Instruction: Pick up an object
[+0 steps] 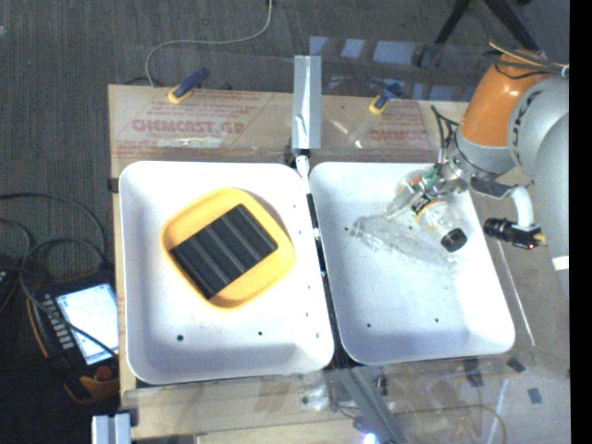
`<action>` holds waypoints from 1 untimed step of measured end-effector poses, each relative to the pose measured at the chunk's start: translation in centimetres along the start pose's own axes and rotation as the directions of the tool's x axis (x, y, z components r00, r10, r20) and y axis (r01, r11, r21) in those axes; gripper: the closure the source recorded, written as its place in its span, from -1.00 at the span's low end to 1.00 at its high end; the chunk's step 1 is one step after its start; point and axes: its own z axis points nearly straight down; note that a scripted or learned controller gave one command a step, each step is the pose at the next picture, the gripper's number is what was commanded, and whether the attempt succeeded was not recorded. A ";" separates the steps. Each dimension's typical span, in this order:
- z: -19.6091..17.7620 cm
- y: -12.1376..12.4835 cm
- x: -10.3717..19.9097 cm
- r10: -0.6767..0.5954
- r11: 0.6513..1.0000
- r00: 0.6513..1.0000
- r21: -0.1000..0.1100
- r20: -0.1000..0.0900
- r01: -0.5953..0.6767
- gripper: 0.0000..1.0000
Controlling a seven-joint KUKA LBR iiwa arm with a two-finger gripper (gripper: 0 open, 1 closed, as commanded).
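Seen from above, at a slant: two shallow white bins side by side on a bench. Reaching in from the right, a grey arm [546,128] with an orange band above the wrist. Gripper [427,195] low over the upper right part of the right bin [416,331], near its far wall. Fingers too blurred and too see-through against the white floor to judge; cannot tell whether spread or closed, nor whether anything sits between them. Just beside the gripper, toward the near right, a small dark round piece [453,240] at the end of a clear plastic thing [398,234] stretching left and toward the viewer from the gripper, lying on the bin floor. Well apart to the gripper's left, across the divider, in the left bin [148,340]: a yellow tray [229,246] with rounded corners, tilted in plan, bearing a ribbed black insert [225,248]. Beyond the bins, behind the gripper, two clamps with blue and yellow handles [188,85] on a brown board.
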 end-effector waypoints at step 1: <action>-0.9 0.1 0.1 -0.001 1.000 1.000 -0.001 0.001 0.001 1.00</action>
